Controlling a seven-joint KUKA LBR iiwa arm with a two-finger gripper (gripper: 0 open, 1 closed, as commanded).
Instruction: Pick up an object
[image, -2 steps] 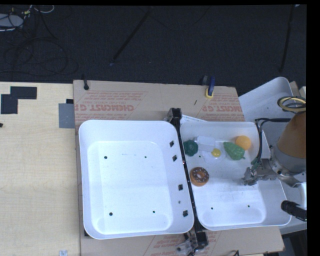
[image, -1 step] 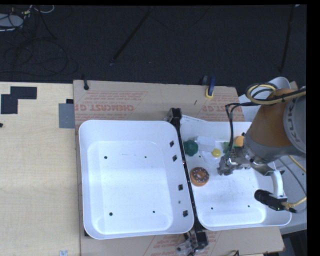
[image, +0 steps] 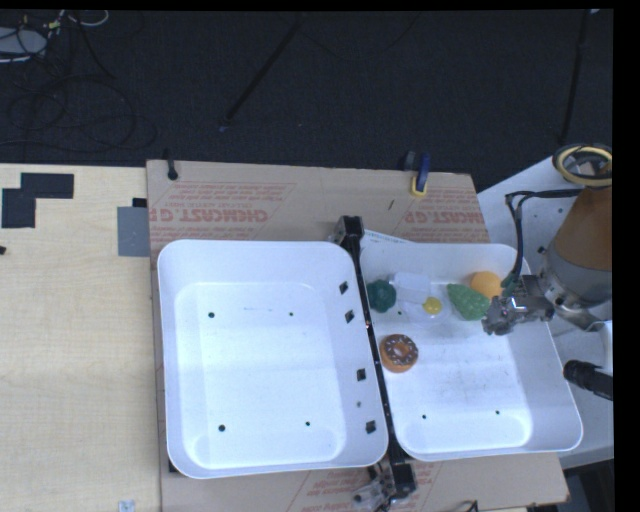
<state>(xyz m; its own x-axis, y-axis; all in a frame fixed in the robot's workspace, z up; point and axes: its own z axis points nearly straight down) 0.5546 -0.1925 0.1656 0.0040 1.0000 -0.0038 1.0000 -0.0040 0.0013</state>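
My feed is evenly lit from above, fairly bright over the worktop (image: 70, 350) yet falling off to near black across the floor behind it; the two white bins (image: 260, 370) come close to washing out — their inner walls show only faint grey shading; shadows are soft and short, none hard-edged. Detail is coarse and slightly soft throughout; the hand (image: 498, 322) reads as a smeared grey clump, and small items blur at their edges.
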